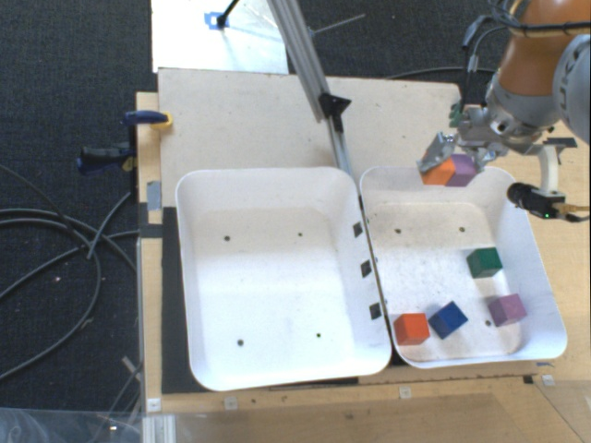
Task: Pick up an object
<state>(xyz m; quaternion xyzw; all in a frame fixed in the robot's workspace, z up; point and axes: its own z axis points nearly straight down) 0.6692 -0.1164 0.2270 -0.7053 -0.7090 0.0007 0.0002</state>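
From my screen I see the table [249, 118], a pale board laid over dark carpet [65, 63], with black cables [55, 238] trailing along the left side and a blue-handled clamp [138, 118] at the board's left edge. A grey metal pole [300, 53] slants down from the top and ends just above the seam between the two bins. The left bin [199, 340] sits beside the right bin [545, 326], their inner walls touching. In the right bin I count a green cube [484, 262], a purple cube [506, 309], a blue cube [448, 320] and an orange cube [411, 329], the last two just beside each other near the front wall. The arm [545, 35] comes in from the upper right, its wrist bent down over the right bin's far rim. The pincer [450, 166] hangs there closed around an orange block [440, 172] and a purple block [461, 170], which sit pressed side by side between its fingers, raised above the bin floor.
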